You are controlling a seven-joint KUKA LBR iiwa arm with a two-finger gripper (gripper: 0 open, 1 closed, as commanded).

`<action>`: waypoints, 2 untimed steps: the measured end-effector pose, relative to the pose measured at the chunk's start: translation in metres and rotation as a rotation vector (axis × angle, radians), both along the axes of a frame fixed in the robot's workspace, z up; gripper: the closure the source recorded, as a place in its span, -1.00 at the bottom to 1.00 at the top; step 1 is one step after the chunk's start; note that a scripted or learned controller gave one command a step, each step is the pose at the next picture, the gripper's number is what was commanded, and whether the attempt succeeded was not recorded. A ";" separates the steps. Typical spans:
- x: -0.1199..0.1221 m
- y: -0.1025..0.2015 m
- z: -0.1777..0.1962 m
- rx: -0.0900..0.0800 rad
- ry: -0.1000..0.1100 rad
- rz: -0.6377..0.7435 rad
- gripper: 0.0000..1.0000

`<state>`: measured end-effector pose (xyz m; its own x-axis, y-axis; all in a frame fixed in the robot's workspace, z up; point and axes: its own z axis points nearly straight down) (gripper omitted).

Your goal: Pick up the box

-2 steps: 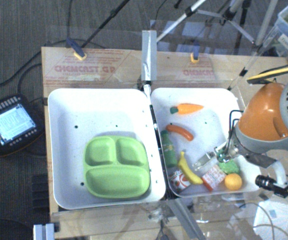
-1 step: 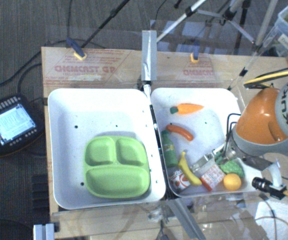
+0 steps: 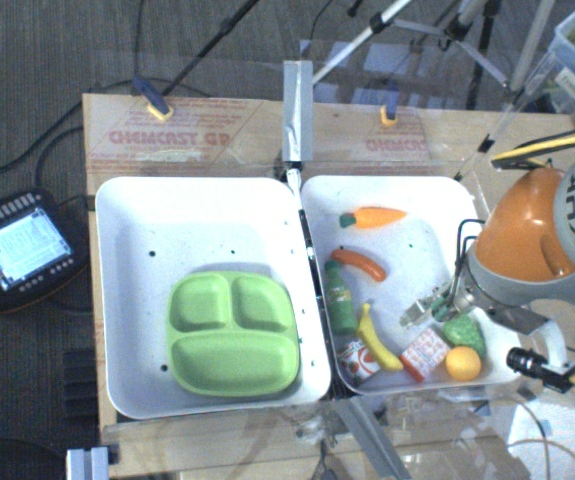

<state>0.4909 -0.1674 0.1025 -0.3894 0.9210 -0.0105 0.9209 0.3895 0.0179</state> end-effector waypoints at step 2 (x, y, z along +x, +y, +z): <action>-0.007 0.015 0.016 0.005 0.023 -0.014 -1.00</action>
<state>0.4837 -0.1521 0.1181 -0.3765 0.9264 0.0031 0.9264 0.3765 -0.0010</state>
